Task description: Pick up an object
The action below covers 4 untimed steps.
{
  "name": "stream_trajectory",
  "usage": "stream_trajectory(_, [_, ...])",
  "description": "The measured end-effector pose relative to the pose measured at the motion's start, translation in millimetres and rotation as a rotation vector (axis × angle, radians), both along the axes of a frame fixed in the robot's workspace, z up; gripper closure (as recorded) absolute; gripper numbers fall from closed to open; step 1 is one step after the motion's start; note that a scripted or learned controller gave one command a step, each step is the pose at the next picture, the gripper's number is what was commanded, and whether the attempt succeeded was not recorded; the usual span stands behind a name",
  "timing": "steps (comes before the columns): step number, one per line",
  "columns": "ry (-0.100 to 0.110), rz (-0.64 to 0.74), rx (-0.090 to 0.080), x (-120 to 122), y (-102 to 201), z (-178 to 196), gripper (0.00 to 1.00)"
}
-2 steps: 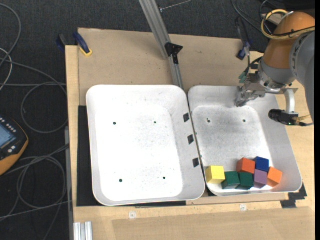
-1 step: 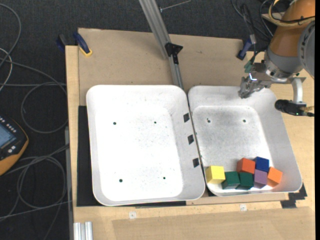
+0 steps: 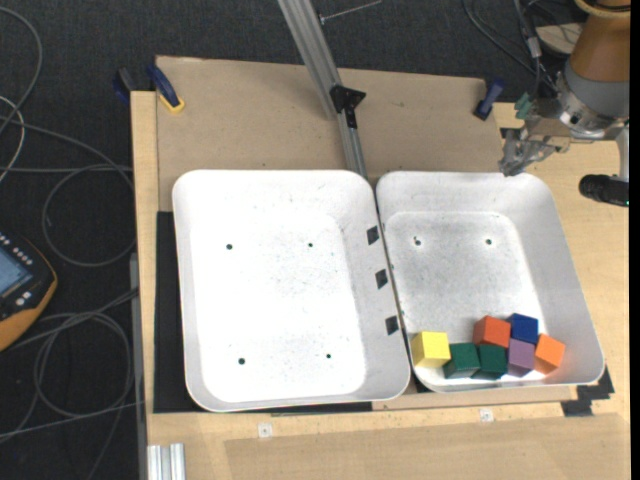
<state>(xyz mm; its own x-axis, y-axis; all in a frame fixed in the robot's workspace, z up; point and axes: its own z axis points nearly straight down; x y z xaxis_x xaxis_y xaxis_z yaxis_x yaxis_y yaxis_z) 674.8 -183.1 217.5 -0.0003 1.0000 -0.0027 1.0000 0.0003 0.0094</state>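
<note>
Coloured blocks (image 3: 490,348), seemingly light and rigid, suited flat-side pinching; my tool (image 3: 514,164) hovered well apart, its state indiscernible.

I get an evenly lit, fairly bright view with soft overhead light. The 2 white bins (image 3: 270,278) come close to washing out, with no hard glare spots. Shadows are faint; I see a thin dark one under the left bin's near rim. The picture is a little soft and grainy. The dark floor (image 3: 70,28) keeps little detail.
</note>
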Motion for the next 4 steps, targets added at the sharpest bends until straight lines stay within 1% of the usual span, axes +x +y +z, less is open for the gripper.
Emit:
stream_trajectory(1, [0.004,0.001,0.001,1.3,0.3,20.2,1.0])
stream_trajectory(2, [0.011,0.005,0.004,-3.7,50.9,11.6,1.0])
stream_trajectory(4, [0.012,0.005,0.006,-14.7,158.5,-1.3,1.0])
